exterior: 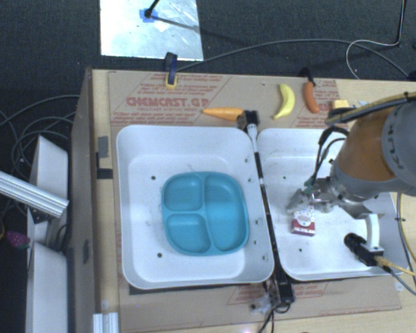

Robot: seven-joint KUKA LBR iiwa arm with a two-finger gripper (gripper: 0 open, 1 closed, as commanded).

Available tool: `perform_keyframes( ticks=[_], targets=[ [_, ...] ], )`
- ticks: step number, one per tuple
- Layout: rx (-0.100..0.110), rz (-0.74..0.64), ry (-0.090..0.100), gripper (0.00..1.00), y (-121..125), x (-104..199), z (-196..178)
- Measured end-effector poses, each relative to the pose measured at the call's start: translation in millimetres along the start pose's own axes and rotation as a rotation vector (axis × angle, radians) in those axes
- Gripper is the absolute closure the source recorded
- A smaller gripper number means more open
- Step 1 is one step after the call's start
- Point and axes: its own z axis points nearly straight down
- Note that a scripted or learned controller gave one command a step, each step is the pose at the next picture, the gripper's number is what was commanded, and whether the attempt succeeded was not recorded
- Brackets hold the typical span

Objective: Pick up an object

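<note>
A small red and white packet [304, 223] lies flat on the floor of the right bin [284, 151], near its middle. My gripper [306, 201] hangs low over the right bin, just above and touching close to the packet's top edge. The arm's grey body and orange band come in from the right and cover the bin's right half. A blue divided plate [205, 211] lies in the middle of the left bin [139, 186].
On the cardboard behind the bins lie a carrot [222, 114], a banana [286, 101] and a sausage-shaped toy [310, 97]. A black divider strip [261, 186] runs between the two bins. A yellow and black clamp [170, 71] sits at the board's back edge.
</note>
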Motion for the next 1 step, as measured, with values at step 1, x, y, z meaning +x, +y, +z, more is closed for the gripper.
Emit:
perform_keyframes(
  ticks=[1],
  targets=[
    [-0.003,-0.002,0.001,1.0,1.1,0.6,-10.6]
  ],
)
